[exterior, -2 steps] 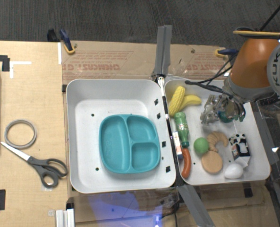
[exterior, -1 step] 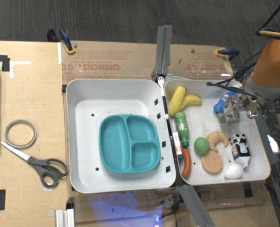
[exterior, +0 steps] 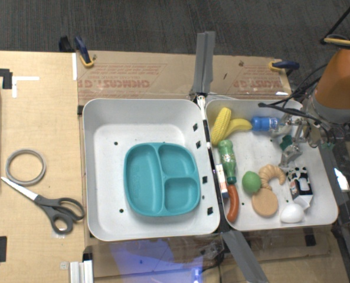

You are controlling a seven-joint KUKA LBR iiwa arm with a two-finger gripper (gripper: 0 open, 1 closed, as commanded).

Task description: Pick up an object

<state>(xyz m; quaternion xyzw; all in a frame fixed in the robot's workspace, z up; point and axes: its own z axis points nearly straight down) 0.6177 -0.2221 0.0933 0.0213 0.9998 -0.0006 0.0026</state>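
Bright, even overhead light; whole scene well exposed. White bins run hot: the left bin (exterior: 98, 158) floor is near blown out, right bin (exterior: 325, 175) slightly less so. Soft, short shadows only — faint one under the teal tray (exterior: 162, 178), thin one beside the scissors (exterior: 48, 204) on the worktop (exterior: 33, 128). Mild sheen on the tray compartments, small glare on the white egg (exterior: 291, 213). Blue-violet glow patch at bottom centre, below the left bin. Floor at top is darker, low detail. Focus soft overall, low resolution; the gripper (exterior: 293, 137) area is cluttered and smeary, fine parts hard to separate. Slight slant perspective, bin edges bow a little.
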